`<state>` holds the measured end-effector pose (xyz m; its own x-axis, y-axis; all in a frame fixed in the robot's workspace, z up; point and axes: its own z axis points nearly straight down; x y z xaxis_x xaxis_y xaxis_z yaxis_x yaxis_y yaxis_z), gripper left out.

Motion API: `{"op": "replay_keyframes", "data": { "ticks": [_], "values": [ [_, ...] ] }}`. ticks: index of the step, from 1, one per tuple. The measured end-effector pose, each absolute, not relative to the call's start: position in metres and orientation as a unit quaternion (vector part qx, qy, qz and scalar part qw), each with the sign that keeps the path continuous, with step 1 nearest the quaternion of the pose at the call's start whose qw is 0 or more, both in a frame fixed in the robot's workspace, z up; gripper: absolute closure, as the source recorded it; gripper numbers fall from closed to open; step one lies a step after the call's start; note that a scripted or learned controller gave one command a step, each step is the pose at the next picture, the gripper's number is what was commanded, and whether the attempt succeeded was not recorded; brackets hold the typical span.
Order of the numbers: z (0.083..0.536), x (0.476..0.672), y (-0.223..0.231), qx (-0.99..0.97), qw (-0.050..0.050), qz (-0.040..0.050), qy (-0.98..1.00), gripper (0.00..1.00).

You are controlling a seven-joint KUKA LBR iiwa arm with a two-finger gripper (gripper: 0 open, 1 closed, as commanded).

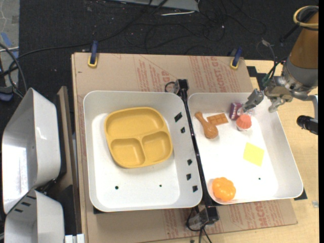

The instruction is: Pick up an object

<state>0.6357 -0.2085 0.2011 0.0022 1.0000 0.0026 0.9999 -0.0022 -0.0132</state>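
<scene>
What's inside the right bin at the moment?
The right bin holds a brown wooden spoon, a tan cracker-like piece, a purple item, a pink-red ball, a yellow square and an orange pepper-like toy. The gripper partly covers the purple item.

Red printed lettering is running across the brown board (152, 70) under the bins, upside down and too faint to read. Nothing else is showing any text.
</scene>
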Motion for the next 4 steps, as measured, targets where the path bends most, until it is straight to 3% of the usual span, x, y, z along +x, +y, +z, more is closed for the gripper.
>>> {"op": "replay_keyframes", "data": {
  "ticks": [1, 4],
  "values": [
    [0.210, 0.639, -0.208, -0.707, 0.000, 0.0000, -0.707, 0.00],
    [0.090, 0.637, -0.203, -0.706, 0.001, 0.0009, -0.708, 0.00]
  ]
}}
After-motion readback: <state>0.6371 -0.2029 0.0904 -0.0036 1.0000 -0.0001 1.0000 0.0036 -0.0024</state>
